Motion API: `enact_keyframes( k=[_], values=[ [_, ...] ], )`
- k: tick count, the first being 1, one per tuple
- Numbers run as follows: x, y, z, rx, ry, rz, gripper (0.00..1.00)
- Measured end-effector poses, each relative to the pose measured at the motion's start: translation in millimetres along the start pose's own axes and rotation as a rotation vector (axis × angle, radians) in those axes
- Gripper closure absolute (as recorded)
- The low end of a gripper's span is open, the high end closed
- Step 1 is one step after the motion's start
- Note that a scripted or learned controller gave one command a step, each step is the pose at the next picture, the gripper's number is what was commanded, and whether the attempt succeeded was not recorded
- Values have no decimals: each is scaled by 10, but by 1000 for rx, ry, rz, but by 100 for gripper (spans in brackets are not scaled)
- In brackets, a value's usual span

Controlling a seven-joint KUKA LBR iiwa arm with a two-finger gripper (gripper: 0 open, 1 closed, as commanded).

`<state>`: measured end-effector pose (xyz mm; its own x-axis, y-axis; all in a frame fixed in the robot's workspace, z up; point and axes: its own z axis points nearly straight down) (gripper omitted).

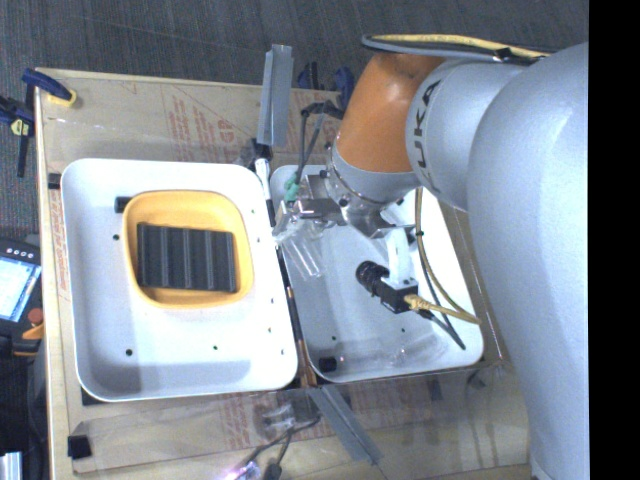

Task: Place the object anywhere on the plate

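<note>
A yellow plate [186, 209] with a dark ridged centre lies in the left bin [150, 368], towards its back. My gripper [300, 248] hangs low over the back left corner of the right bin [400, 363], close to the wall between the two bins and to the right of the plate. The grey arm with its orange band [385, 118] covers much of the right bin. I cannot make out any object at the gripper; whatever lies under the wrist is hidden.
A black fitting with a yellowish cable [385, 286] hangs from the wrist over the middle of the right bin. Clamps and metal brackets [275, 93] stand on the wooden bench behind and between the bins. A small screen [15, 283] sits at the far left.
</note>
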<state>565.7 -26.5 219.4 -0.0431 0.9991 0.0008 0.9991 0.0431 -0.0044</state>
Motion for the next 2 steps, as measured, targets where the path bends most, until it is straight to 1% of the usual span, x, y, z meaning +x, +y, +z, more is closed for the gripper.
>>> enact_keyframes(
  k=[1,2],
  values=[
    [535,162,286,2,0,-209,100],
    [533,162,285,2,0,-208,0]
  ],
)
